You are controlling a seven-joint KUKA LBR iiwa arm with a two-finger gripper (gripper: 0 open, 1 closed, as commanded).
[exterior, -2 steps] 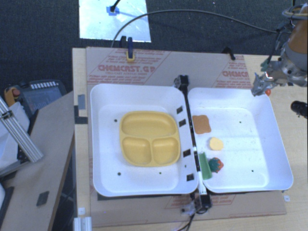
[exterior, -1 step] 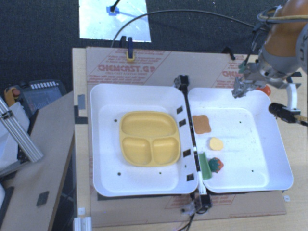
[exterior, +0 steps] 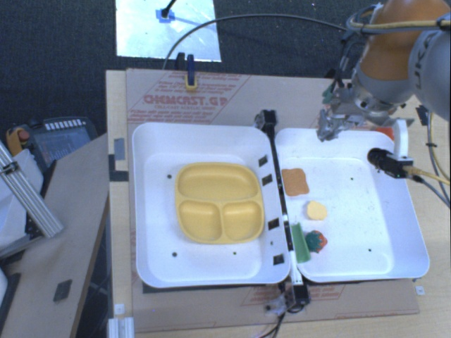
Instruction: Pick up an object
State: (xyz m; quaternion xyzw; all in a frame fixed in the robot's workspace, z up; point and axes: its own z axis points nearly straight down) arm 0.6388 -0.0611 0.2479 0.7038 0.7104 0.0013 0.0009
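The arm reaches in from two o'clock, its gripper (exterior: 328,131) hanging over the right bin's (exterior: 366,259) far rim; whether it is parted, I cannot tell. Three items lie there: brown slab (exterior: 295,182), yellow piece (exterior: 316,210), green-and-orange toy (exterior: 310,242). One yellow divided tray (exterior: 217,201) fills the left bin (exterior: 151,189).

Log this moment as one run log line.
gripper: above right bin far edge | brown slab, yellow piece: lying in bin | yellow tray: left bin

yellow divided tray (exterior: 215,203), brown slice (exterior: 295,182), pale yellow piece (exterior: 316,210), green-and-orange toy (exterior: 311,243), white bins (exterior: 151,139)
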